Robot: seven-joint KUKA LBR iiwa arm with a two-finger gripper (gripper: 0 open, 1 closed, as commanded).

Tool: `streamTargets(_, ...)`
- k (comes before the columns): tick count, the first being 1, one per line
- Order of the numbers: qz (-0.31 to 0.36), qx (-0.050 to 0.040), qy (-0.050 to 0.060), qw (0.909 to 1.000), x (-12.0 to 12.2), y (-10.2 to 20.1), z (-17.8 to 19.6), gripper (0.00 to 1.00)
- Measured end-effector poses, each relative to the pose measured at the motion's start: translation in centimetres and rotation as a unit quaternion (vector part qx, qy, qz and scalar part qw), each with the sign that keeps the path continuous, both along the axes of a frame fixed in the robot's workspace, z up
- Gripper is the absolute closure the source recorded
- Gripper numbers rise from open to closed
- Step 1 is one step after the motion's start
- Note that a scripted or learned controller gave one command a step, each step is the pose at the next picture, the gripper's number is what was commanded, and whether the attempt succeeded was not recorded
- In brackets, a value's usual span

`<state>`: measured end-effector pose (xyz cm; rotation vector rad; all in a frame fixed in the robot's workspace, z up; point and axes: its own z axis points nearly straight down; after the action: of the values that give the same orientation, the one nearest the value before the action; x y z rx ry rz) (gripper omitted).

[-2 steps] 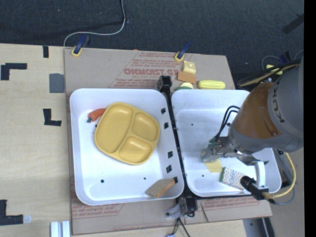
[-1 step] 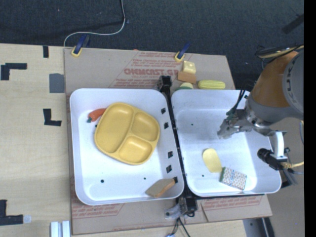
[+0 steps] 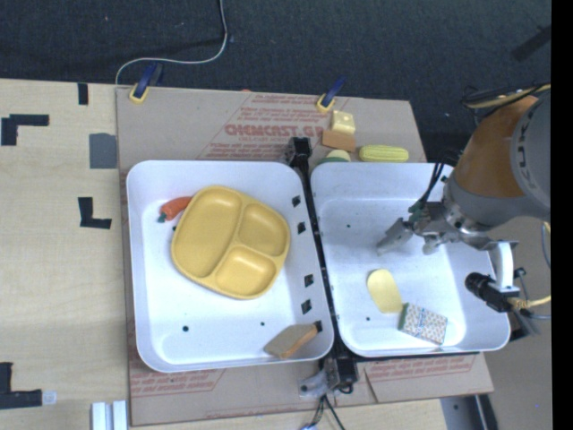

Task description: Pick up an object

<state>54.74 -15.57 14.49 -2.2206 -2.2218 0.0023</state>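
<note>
**Arm poised over the right bin, nothing in its grasp**

Nearest the camera in the right bin [image 3: 466, 340] lies a small speckled grey pad [image 3: 423, 323], sponge-like, tilted against the near wall. Just left of it and a little farther back rests a pale yellow oval piece [image 3: 384, 290], flat on the bin floor and touching or almost touching the pad's corner. Either would serve the task. The yellow piece looks light, smooth and low, so it may slip from the tips; a pinch across its narrow width seems the safest hold. The pad looks soft and light, likely to give under pressure, and would be best taken across its short sides, clear of the wall.

Farther back, the gripper [image 3: 414, 233] hangs above the bin's middle, its two fingers spread apart and holding nothing, somewhat beyond the yellow piece.

In the left bin [image 3: 143, 240], a brown wedge-shaped block [image 3: 290, 340] sits in the near right corner. Beyond it a yellow sectioned plate [image 3: 231, 240] takes up the centre, with an orange item [image 3: 174, 207] partly tucked under its far left edge.

Past the bins, on the cardboard, sit a tan block [image 3: 339, 131] and a yellow corn-like toy [image 3: 383, 154].
</note>
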Motion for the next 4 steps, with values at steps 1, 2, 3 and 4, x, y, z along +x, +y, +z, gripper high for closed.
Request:
streamTargets(1, -0.001, -0.0026, -0.005, 1.0, 0.1, -5.6, 11.8, 0.0)
streamTargets(2, 0.002, 0.0036, 0.006, 1.0, -4.1, 2.7, 2.5, 0.0)
streamTargets(3, -0.002, -0.0015, 0.0, 1.0, 1.2, -7.3, -5.0, 0.0)
streamTargets(4, 0.004, 0.0003, -0.004, 1.0, 10.4, -1.4, -2.2, 0.0)
